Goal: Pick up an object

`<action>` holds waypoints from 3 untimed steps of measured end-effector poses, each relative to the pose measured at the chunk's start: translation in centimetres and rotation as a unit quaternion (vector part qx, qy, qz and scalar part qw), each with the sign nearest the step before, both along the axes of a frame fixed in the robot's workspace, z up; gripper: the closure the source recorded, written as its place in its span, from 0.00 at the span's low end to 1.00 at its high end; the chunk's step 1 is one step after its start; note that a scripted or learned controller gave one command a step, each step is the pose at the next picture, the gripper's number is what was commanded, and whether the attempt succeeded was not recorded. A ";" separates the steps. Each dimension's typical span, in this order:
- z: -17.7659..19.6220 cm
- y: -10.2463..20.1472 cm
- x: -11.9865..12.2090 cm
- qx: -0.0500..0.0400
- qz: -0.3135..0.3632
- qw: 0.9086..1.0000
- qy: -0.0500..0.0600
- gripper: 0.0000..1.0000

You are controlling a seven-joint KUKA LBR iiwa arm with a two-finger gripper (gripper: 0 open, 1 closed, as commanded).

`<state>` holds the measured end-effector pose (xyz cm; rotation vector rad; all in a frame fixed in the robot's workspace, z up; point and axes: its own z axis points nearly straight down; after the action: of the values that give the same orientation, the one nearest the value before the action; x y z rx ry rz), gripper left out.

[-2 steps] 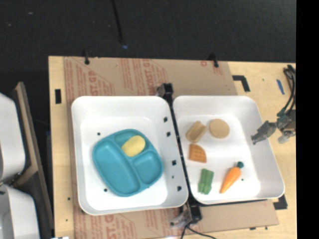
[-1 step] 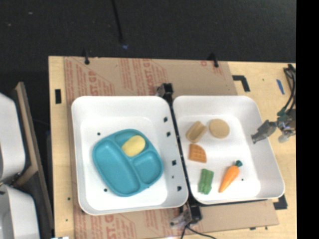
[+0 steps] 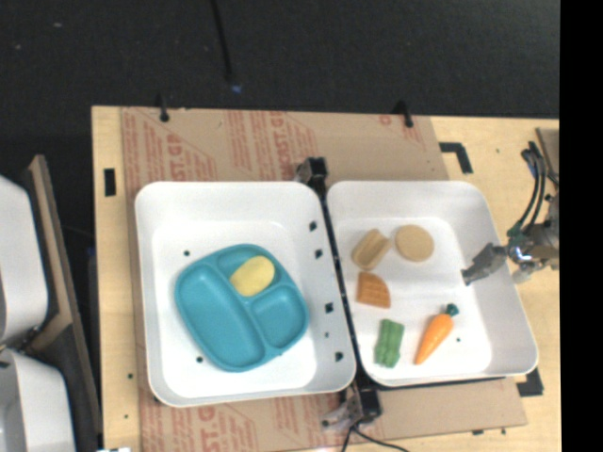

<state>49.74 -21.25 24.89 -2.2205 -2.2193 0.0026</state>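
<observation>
- Hovering at right bin's [image 3: 490, 347] right rim: gripper [image 3: 482, 264], finger state impossible to tell.
- Lying in that bin: carrot [image 3: 432, 337], green piece [image 3: 388, 342], 3 tan foods.
- Resting in left bin [image 3: 160, 347]: blue tray [image 3: 217, 332] with yellow item [image 3: 252, 275].

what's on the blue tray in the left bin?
One yellow rounded item sits in a top compartment of the blue tray. Whatever lies beneath the item is hidden.

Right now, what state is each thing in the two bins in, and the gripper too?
Blue plate: flat in the left bin.
Yellow piece: resting in a plate compartment.
Two tan pieces: loose in the right bin.
Orange wedge: loose.
Green piece: lying flat.
Carrot: lying tilted.
Gripper: at the right bin's right edge, holding nothing visible.
</observation>
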 end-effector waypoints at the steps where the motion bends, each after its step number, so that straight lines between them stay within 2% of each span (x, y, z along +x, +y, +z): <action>1: -5.7 -0.9 0.2 0.000 0.000 1.000 0.001 0.00; 2: -11.3 -1.5 -0.7 0.000 -0.001 1.000 0.001 0.00; 3: -10.0 -1.5 -0.5 0.000 0.000 1.000 -0.002 1.00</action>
<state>49.23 -22.76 14.94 -2.2239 -2.2217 -0.0018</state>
